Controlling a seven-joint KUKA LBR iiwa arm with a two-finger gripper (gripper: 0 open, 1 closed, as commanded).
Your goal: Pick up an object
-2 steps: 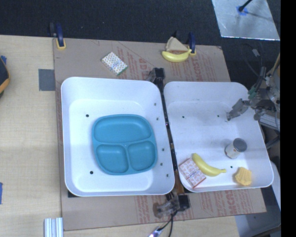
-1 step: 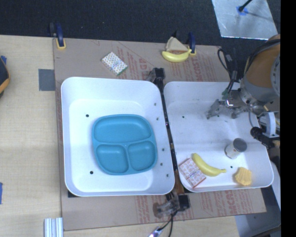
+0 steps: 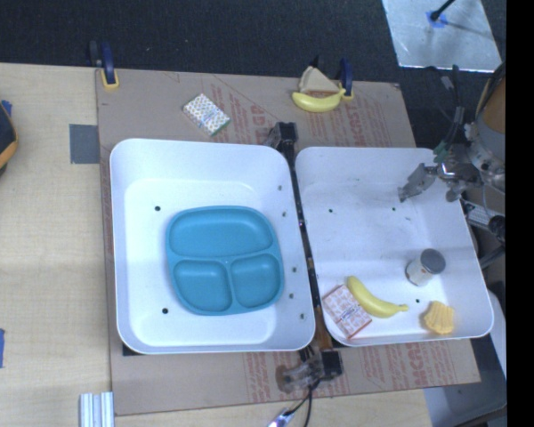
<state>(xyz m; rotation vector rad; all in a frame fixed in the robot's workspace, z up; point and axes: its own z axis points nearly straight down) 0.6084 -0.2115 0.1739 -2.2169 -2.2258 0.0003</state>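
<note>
A banana [image 3: 375,298] is seen lying in the right bin [image 3: 356,203] near its front edge, flanked by a small patterned packet [image 3: 345,310], a grey cylindrical can [image 3: 424,266] and a yellow lump [image 3: 438,318]. The gripper [image 3: 416,185] is held above the bin's far right part, nothing seen between its fingers; how far they are parted cannot be told. A blue divided tray [image 3: 223,258] is contained in the left bin [image 3: 138,238].
</note>
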